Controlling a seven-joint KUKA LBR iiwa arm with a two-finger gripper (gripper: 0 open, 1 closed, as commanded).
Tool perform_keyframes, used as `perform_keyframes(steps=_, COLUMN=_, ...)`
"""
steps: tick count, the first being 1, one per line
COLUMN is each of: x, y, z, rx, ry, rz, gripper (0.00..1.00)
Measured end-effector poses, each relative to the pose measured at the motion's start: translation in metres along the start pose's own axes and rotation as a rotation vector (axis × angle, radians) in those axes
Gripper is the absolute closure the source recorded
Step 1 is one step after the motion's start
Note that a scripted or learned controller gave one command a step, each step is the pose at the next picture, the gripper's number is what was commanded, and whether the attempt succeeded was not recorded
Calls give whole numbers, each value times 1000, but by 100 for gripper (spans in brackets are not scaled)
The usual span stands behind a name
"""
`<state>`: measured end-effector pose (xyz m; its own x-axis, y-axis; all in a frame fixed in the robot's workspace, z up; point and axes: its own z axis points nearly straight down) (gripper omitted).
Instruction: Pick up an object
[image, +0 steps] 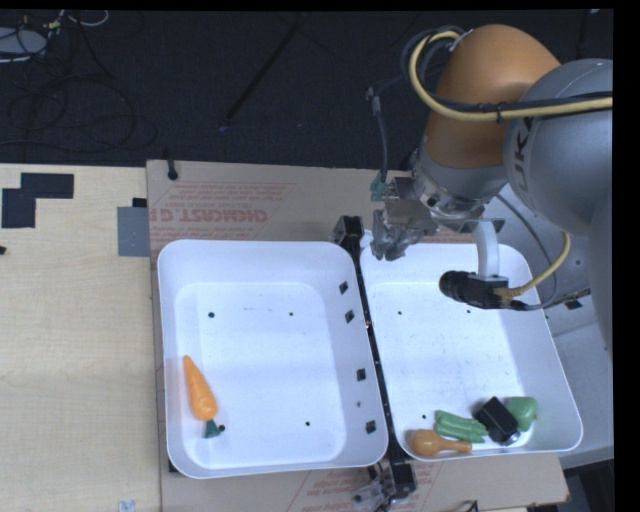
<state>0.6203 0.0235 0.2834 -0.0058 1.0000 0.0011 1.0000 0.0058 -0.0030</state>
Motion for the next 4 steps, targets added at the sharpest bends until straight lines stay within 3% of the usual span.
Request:
perform_keyframes(steps=1, x=78, y=25, z=-40, rx=-6, ry=-1, rz=-1, gripper=100)
perform_keyframes(steps=2, x=158, y=24, z=-93, rx=-6, ry=3, rz=-2, gripper=100)
perform_keyframes(steps=3, x=222, y=23, z=-264, rx=-17, ry=6, rz=-1, gripper=100)
perform_keyframes(steps=4, x=221, y=23, z=-254, rx=2, ry=-3, rz=0, gripper=100)
